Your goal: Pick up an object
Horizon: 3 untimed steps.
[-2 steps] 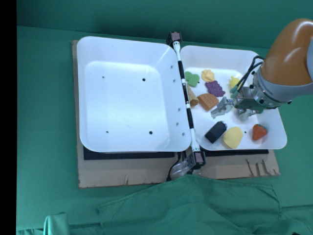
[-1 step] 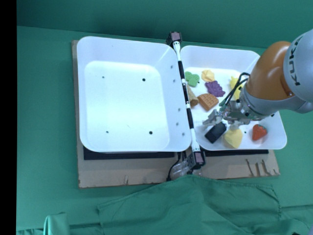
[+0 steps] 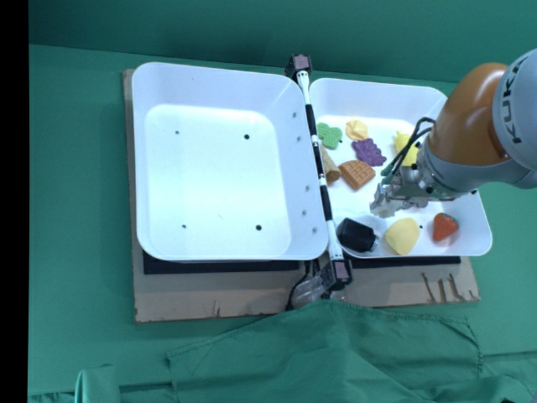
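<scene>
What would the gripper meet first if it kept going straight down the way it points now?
Probably the bare floor of the right bin under the gripper, with the yellow piece close beside; depth is unclear.

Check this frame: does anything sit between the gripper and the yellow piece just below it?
Nothing visible does. The gripper hangs in the right bin, with bare white floor between it and the yellow piece. The black piece lies to the left and the strawberry to the right, both off that path.
</scene>
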Tool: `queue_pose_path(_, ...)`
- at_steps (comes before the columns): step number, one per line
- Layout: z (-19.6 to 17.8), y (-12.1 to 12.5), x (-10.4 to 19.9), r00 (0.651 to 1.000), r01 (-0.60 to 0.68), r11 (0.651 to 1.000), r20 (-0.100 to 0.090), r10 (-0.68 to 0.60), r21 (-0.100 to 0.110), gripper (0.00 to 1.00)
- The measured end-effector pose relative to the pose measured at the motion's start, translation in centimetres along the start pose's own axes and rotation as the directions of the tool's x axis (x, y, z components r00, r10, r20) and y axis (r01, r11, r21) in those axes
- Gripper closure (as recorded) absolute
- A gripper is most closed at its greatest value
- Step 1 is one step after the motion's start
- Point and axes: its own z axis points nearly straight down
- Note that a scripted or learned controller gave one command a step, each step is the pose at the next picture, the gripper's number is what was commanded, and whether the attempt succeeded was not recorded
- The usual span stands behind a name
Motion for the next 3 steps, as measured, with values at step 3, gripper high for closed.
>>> queue_pose_path(3,-3.9,4.5,0.4,1.0,0.012,1.0,-0.004,-0.012,0.0,0.0)
